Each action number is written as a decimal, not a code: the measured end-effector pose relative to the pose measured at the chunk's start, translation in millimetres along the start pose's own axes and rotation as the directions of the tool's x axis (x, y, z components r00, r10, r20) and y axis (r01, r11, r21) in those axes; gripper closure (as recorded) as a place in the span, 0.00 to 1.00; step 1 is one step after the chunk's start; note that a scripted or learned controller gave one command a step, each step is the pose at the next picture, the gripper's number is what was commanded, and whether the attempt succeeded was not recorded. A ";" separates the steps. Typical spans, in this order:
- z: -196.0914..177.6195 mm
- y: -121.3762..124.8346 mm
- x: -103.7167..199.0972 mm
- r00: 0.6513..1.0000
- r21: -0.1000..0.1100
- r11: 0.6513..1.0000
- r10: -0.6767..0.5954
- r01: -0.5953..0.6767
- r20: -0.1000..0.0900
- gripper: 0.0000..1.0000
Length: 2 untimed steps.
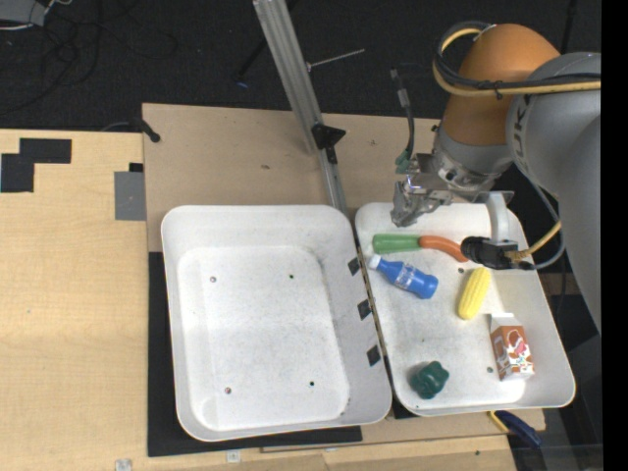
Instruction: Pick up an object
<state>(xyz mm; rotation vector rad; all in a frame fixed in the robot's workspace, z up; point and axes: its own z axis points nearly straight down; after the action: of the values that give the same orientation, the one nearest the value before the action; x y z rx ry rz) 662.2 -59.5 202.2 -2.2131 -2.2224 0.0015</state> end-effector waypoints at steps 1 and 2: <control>2.9 -2.3 49.3 1.000 0.000 1.000 0.000 0.000 0.000 1.00; 1.7 -1.4 101.3 1.000 -0.002 1.000 0.000 0.000 0.001 1.00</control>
<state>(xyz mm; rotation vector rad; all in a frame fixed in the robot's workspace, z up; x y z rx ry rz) 660.3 41.8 200.8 -2.2142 -2.2245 0.0001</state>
